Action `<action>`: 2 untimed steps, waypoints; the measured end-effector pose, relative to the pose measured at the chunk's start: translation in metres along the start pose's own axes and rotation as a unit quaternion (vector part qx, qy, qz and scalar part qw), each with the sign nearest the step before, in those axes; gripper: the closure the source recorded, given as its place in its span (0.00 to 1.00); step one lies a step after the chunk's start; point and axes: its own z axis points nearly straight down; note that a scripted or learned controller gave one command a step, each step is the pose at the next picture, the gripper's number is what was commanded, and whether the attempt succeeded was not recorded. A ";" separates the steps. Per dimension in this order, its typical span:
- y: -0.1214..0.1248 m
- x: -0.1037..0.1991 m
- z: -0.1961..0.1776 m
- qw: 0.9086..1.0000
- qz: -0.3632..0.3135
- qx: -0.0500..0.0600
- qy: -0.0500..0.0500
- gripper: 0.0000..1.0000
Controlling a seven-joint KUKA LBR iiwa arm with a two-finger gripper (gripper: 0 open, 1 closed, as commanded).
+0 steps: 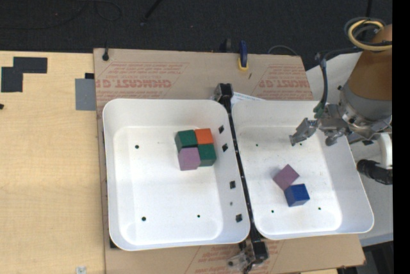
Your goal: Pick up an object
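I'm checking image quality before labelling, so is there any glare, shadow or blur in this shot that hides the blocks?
Camera view: even, soft lighting; the white bins are bright but not blown out. The purple block and blue block stay sharp with faint shadows. The gripper looks slightly soft, and the floor behind is very dark.

Bench [45, 170] of pale wood, with black and grey patches near the far left. On it, a brown cardboard sheet [192, 77] printed in red. On the sheet, two shallow white bins side by side, touching along a black clipped seam: left bin [122, 202], right bin [349, 215]. At the sheet's far edge, a blue and yellow clamp [243, 55]. Beyond the bench, dark floor with cables.
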 end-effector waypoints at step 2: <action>-0.027 0.054 0.090 1.000 0.002 0.002 0.001 1.00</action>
